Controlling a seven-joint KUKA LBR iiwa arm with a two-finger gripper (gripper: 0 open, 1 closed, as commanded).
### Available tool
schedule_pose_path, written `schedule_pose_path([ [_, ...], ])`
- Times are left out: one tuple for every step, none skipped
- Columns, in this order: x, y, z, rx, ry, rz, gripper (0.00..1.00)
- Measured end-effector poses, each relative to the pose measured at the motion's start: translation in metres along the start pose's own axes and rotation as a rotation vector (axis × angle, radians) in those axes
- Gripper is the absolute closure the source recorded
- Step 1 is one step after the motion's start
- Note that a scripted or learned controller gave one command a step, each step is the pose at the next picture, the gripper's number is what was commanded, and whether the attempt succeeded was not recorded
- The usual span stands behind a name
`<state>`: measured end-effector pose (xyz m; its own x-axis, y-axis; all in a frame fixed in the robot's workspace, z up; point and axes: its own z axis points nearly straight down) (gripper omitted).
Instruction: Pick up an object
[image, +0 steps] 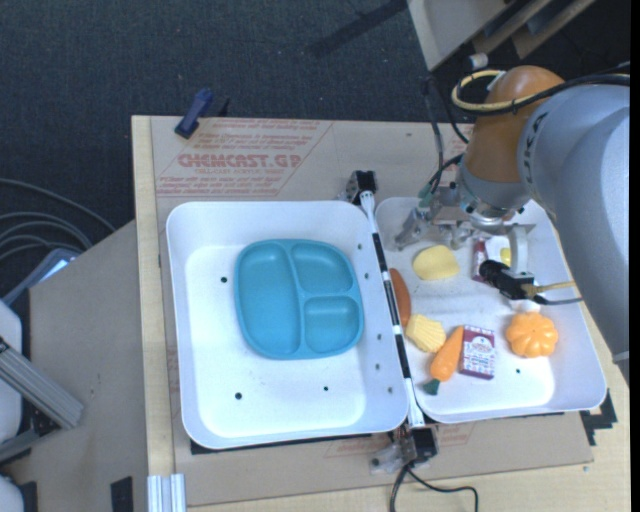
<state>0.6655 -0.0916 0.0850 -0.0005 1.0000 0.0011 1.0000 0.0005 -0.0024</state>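
Camera view: two-finger metal gripper (462, 232) just beside pale yellow rounded toy food (436, 263), finger state indiscernible, positioned presumably for grasp attempt.

We see two smooth white plastic bins (200, 400), a glossy blue plastic divided plate (298, 298), matt brown cardboard (240, 160) printed red, dark rough carpet (100, 60), shiny plastic-looking toy pumpkin (531, 335), perhaps rubber.

One fixed camera, above the bench (240, 150) — slanted down, probably mid-distance, both bins (200, 400) framed.
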Motion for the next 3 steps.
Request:
schedule_pose_path([
  [-0.0002,0.001,0.0002,-0.002,-0.001,0.0,0.0],
  [0.0003,0.001,0.0001,-0.002,-0.001,0.0,0.0],
  [-0.003,-0.001,0.0,0.0,0.0,0.0,0.0],
])
